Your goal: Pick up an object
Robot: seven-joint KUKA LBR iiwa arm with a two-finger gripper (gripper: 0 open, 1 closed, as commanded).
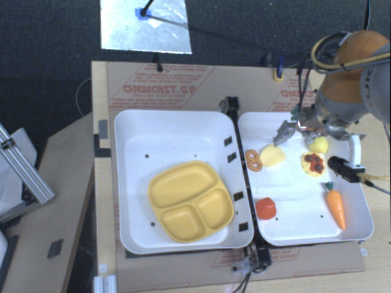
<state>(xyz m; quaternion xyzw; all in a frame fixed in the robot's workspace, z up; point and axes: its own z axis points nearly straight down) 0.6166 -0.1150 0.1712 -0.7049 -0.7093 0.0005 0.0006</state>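
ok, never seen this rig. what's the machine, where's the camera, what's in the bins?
It is one grey robot arm with an orange band, reaching in from the right. The single camera sits above the bench, looking down at a slant. Two shallow white bins lie side by side. The left bin holds a yellow divided tray. The right bin holds toy food: a pretzel, a yellow wedge, a lemon, a small pizza, a tomato and a carrot. The tool hovers above the wedge, holding nothing.
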